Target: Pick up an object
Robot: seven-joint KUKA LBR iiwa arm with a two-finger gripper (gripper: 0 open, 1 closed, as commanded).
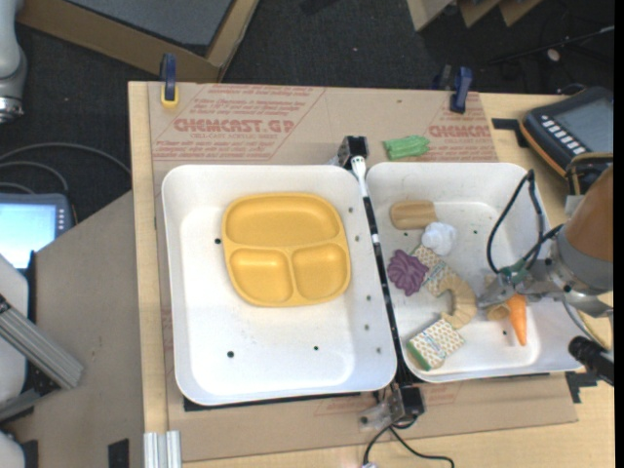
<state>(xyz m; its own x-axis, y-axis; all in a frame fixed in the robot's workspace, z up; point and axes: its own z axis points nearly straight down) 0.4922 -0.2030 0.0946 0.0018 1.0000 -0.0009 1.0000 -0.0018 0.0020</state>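
Camera view: hand (507,298) low in right bin (487,185), just beside carrot (517,322); cannot tell its state. Purple toy (407,271), white ball (439,236) nearby; yellow tray (286,248) in left bin (195,310).

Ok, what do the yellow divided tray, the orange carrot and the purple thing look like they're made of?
Yellow divided tray: likely moulded plastic, smooth and matte, with rounded compartment walls. Orange carrot: probably a plastic toy, uniform colour, slightly glossy. Purple thing: bumpy like a grape cluster, plastic or rubber; too small to tell.
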